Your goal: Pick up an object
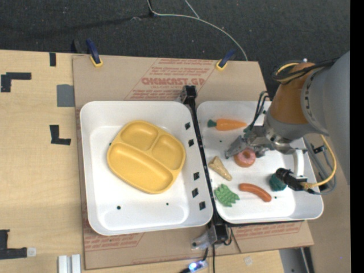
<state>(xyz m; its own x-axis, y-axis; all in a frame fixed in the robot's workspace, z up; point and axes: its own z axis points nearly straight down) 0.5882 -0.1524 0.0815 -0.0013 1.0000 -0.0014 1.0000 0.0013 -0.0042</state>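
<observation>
The end effector [245, 148] is hovering with fingers apart over the pink donut [246, 158], just below the carrot [229, 124]; centring over it before closing should be helping.

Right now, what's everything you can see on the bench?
bins: 2, white, side by side; left, right
tray: 1, yellow, left bin
carrot: 1, orange, right bin top
donut: 1, pink, right bin middle, under gripper
wedge: 1, tan, right bin left
leaf: 1, green, right bin bottom left
sausage: 1, red, right bin bottom
teal item: 1, right bin right
gripper: 1, grey, above donut
</observation>
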